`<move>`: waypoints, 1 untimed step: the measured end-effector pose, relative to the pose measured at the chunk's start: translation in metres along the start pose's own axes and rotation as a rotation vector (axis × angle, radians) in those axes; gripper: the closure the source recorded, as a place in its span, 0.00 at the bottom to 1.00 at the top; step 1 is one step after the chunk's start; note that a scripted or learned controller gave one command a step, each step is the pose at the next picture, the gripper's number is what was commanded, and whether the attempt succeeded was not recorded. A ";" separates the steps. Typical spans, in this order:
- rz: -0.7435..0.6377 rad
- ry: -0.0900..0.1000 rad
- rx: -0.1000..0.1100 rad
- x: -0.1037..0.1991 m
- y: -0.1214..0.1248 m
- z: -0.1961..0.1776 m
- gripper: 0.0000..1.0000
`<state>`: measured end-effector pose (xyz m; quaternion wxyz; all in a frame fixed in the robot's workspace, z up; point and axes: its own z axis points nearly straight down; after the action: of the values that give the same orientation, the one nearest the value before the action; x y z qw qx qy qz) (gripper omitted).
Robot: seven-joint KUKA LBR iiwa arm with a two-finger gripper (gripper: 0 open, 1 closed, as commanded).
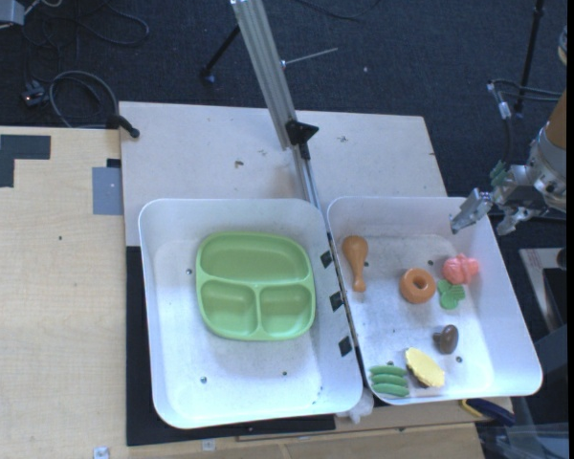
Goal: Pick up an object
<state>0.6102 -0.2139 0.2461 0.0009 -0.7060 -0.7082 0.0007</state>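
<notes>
The right bin [497, 256] holds several toy foods: a drumstick [355, 259] near its left wall, an orange donut [417, 286] in the middle, a pink and green piece [457, 275] to the donut's right, a dark brown piece [446, 338], a yellow piece [424, 368] and green pea pods [389, 382] at the front. My gripper [490, 214] hangs over the bin's far right corner, above and to the right of the pink piece. Its fingers [470, 211] are spread with nothing between them.
The left bin [163, 285] holds a green divided plate [254, 286]. A slanted metal rail [273, 75] runs from the top down to the divider between the bins. Wooden bench surface lies to the left, dark floor with cables behind.
</notes>
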 end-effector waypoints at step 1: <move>-0.002 0.000 0.000 0.000 0.000 0.000 0.00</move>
<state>0.6103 -0.2135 0.2461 0.0010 -0.7054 -0.7088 0.0009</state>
